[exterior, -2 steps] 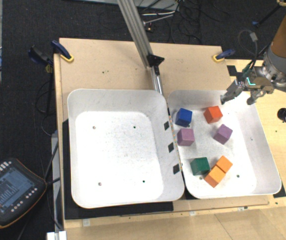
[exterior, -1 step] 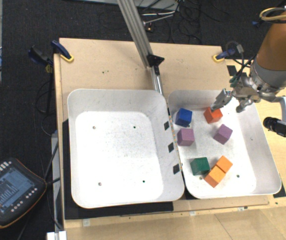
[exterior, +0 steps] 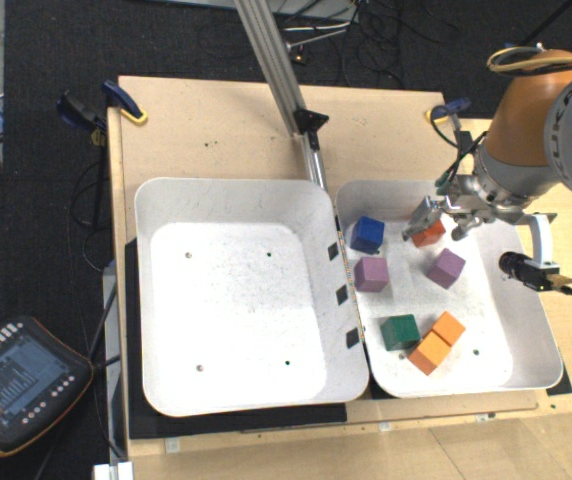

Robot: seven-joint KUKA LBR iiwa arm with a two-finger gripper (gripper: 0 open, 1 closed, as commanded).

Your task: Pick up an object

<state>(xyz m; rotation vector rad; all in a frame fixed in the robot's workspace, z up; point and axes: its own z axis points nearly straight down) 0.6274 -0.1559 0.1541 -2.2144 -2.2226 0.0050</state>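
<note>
My gripper [exterior: 436, 230] hangs over the back of the right bin [exterior: 526, 363], its fingers spread. A red-orange block [exterior: 427, 235] sits between them, close to the left finger [exterior: 412, 231]. The right finger [exterior: 460, 230] stands a little apart from it. I cannot tell whether the block rests on the bin floor or is lifted off it.
Also in the right bin are a blue cube [exterior: 368, 234], two purple cubes [exterior: 371, 273] [exterior: 447, 267], a green cube [exterior: 400, 331] and two orange cubes [exterior: 449, 327] [exterior: 427, 353]. The left bin [exterior: 166, 208] adjoins it. A slanted metal pole [exterior: 271, 53] crosses the back of the bench.
</note>
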